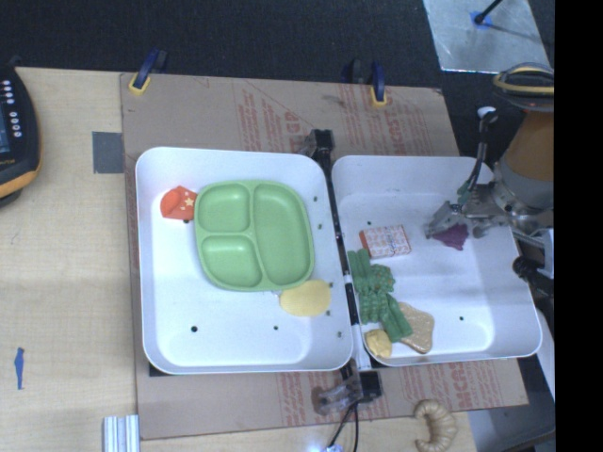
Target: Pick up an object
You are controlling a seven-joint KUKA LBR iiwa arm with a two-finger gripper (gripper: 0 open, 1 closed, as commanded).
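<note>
My gripper (460,228) hangs over the right side of the right bin (490,342) with its fingers spread. A small purple object (455,239) lies on the bin floor just below and between them. I cannot tell whether they touch it. Also in this bin are a pink-and-white card (384,242), a green leafy toy (375,292), a tan flat piece (416,328) and a small yellow piece (378,344).
The left bin (165,337) holds a green divided plate (254,234), a red item with a star (178,202) and a pale yellow piece (305,298). A tan curled object (435,424) lies on the cardboard in front of the bins. A handheld controller (14,135) sits at the far left.
</note>
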